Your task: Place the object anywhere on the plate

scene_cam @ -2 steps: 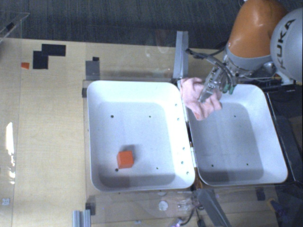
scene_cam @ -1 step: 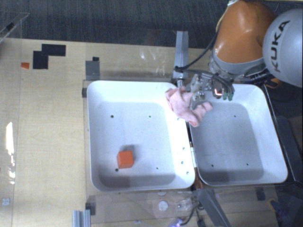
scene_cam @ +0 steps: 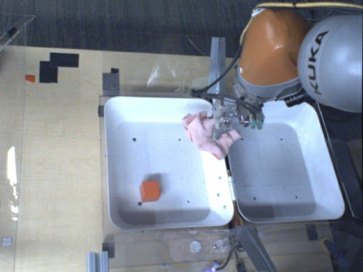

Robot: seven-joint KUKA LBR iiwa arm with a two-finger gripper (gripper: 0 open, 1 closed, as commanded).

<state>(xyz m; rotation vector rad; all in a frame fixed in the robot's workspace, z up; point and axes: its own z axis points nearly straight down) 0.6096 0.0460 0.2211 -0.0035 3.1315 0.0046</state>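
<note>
Draping over bin divider, pink cloth (scene_cam: 205,135), long axis diagonal; end effector (scene_cam: 225,123) clenched on it.

The end effector (scene_cam: 227,120) hides part of the pink cloth (scene_cam: 205,136); its fingers are indistinct.

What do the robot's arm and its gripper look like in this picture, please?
The arm is smooth, rounded grey metal with "KUKA" lettered in black on its side. Above the wrist sits a bulging orange band. A yellowish cable runs along the top of it and dark cables loop down its left side. The gripper is small, made of bare metal parts, with a few greenish tips beside it.
</note>
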